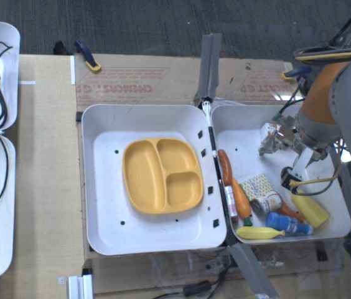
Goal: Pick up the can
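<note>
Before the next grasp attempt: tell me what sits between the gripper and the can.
Nothing visible lies between them. The gripper is over bare floor in the right bin, above the can. The can is crowded, though: patterned packet at its upper left, carrot left, blue bottle below.

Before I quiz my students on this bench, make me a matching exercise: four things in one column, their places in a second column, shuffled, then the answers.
Things:
1. yellow tray
2. can
3. banana
4. gripper

Places:
A. lying along the near wall of the right bin
B. in the middle of the left bin
C. over the far part of the right bin
D. on its side among the clutter in the right bin, between the carrot and the blue bottle

Pairs: 1-B, 2-D, 3-A, 4-C
</note>
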Controlling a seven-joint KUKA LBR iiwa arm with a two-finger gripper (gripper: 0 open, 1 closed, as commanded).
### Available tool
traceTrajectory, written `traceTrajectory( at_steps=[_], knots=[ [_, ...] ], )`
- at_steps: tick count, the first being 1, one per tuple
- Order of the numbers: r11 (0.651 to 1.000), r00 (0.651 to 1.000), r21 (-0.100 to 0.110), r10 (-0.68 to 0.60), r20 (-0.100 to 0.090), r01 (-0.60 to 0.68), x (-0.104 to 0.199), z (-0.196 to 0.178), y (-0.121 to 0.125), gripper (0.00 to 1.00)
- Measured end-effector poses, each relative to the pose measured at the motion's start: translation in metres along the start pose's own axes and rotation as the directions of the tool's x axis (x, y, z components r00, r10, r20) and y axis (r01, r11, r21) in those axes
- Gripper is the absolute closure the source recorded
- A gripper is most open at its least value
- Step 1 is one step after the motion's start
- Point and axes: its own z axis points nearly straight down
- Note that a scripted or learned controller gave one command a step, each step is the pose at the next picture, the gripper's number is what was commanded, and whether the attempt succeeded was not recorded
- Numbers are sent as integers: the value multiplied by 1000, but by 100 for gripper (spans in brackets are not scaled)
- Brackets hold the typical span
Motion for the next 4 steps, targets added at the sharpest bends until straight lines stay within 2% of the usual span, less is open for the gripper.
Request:
traceTrajectory(
  at_steps=[1,2,3,4],
  knots=[
    [1000,1000,1,23,0,-23,12,0,-17,0],
    [996,996,2,84,0,-84,-9,1,-93,0],
    [997,997,2,83,0,-83,-9,1,-93,0],
    [996,996,-4,91,1,-91,-12,-9,-90,100]
  ],
)
